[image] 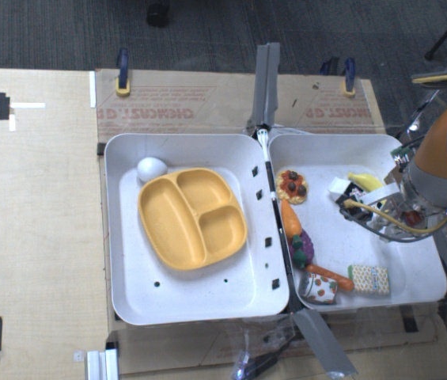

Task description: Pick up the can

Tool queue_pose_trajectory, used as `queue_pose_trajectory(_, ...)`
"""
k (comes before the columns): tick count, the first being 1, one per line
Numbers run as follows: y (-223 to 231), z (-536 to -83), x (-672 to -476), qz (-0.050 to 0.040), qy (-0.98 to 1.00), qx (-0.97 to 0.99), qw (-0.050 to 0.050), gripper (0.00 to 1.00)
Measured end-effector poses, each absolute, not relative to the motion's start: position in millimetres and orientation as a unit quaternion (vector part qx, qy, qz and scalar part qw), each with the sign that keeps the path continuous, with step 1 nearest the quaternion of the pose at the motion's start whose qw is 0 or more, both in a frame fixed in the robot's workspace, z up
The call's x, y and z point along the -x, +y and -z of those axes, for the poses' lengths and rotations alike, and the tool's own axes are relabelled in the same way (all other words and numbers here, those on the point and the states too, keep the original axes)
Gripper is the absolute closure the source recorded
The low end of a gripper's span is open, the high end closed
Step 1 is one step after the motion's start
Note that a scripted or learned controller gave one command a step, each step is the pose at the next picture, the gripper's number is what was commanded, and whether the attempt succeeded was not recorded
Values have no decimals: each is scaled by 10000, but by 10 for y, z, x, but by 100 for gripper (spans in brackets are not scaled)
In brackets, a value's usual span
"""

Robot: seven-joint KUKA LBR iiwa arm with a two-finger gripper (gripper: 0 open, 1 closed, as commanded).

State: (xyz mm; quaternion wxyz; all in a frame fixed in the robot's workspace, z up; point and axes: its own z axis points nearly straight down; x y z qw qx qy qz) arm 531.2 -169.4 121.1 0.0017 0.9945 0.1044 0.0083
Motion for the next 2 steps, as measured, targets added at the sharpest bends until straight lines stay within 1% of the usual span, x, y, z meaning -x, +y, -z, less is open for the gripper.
queue_pose_trajectory(1, -1693, -1210, -5311, -81, 1043, -9945, 16, 0)
queue_pose_trajectory(2, -1385, -1452, -5190, 21, 2431, -9700, -11, 0)
